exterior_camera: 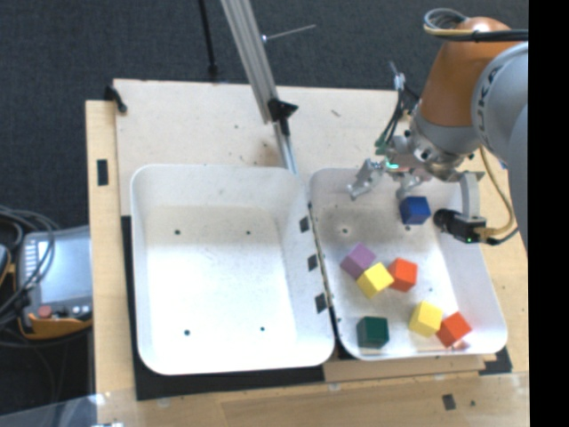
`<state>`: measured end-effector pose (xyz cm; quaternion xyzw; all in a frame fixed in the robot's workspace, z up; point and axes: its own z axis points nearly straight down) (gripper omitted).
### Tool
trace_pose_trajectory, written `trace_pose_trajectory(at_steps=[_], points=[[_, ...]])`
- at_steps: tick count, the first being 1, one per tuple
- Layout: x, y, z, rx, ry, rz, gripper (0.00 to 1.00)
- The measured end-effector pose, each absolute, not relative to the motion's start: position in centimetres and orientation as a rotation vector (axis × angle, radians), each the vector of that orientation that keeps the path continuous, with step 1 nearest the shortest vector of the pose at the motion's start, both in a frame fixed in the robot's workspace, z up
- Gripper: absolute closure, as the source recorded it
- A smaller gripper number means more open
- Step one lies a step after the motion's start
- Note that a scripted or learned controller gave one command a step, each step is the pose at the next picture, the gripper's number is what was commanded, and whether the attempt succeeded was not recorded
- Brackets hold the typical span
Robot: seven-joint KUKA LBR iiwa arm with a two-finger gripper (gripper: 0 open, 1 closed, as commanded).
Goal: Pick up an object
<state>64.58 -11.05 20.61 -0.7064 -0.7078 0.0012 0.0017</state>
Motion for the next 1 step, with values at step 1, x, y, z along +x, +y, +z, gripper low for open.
trace_pose_trajectory(at_steps=[1], points=[[64.68, -11.06, 20.9, -2.219, -2.225, -0.001, 0.0]])
